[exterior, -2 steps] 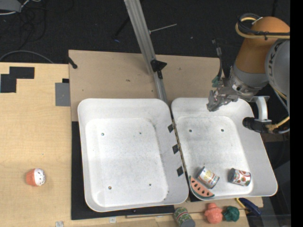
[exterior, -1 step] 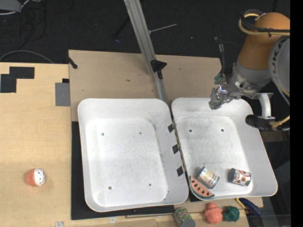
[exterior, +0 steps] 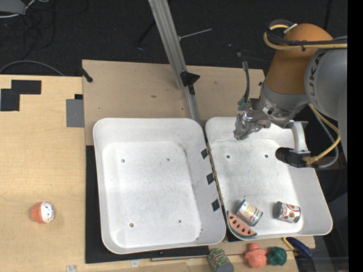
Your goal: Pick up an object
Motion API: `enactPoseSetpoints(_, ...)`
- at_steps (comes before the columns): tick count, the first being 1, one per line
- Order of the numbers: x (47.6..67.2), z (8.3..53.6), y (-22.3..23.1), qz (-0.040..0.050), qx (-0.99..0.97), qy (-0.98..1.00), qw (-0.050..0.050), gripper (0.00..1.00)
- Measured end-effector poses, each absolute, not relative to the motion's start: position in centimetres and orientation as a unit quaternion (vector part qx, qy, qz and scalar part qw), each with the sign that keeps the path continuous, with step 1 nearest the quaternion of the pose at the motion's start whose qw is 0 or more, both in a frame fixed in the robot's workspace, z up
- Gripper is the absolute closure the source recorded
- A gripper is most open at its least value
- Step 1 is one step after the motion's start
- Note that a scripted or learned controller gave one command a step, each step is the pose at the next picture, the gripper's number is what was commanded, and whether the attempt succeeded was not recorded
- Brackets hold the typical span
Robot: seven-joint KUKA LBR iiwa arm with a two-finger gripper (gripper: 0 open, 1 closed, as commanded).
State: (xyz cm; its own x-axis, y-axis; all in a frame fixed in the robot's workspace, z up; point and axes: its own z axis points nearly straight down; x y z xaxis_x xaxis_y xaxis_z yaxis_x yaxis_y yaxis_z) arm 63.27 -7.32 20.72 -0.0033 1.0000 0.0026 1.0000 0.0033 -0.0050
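Near right bin's (exterior: 317, 208) front: cans (exterior: 248, 212), watermelon slice (exterior: 241, 226)

I see lots of open floor in the right bin (exterior: 266, 169). Its only clutter sits down at six o'clock: a watermelon slice (exterior: 241, 226), a shiny can (exterior: 249, 212) touching it, and a red can (exterior: 287, 212) a little apart. The arm (exterior: 295, 67) fills the bin's twelve o'clock edge. A metal rail (exterior: 173, 50) slants over the table (exterior: 136, 95) at eleven o'clock.
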Motion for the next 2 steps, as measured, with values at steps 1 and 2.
enactPoseSetpoints(1,61.0,22.2,-2.8,0.0006,-0.706,-0.708,0.002,1.0)
enactPoseSetpoints(2,58.5,21.5,2.5,0.0016,-0.706,-0.708,0.003,1.0)
